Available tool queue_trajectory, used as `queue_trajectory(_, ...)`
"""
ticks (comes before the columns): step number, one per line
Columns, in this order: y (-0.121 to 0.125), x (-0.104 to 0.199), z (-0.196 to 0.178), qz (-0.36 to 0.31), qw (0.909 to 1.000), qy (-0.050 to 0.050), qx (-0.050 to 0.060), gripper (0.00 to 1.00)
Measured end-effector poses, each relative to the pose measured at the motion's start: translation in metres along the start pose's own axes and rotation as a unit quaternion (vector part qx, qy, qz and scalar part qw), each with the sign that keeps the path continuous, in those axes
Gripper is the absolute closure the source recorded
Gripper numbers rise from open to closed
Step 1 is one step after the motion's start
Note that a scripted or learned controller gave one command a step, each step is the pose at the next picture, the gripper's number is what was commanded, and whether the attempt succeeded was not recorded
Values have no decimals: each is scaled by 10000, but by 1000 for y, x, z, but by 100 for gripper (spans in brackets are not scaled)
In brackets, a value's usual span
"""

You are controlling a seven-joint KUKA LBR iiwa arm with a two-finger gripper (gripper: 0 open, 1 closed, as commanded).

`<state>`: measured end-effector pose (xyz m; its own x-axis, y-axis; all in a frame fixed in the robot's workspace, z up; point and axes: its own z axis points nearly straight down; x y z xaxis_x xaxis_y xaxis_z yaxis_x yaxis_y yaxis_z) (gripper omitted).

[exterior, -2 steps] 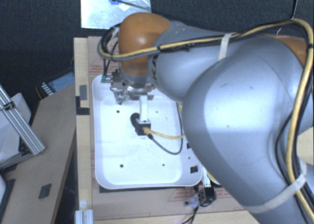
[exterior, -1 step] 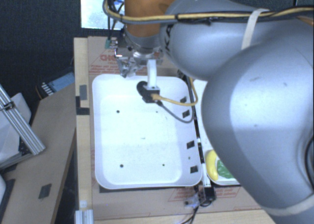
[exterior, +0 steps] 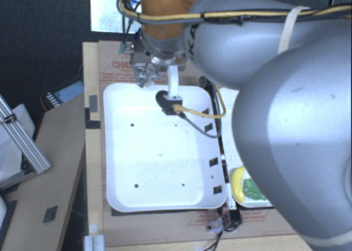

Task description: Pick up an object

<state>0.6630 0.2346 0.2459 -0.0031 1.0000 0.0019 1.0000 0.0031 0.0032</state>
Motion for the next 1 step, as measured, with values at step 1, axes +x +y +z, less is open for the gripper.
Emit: queue_trajectory(1,0,0,1,3,10000,-2,6,0)
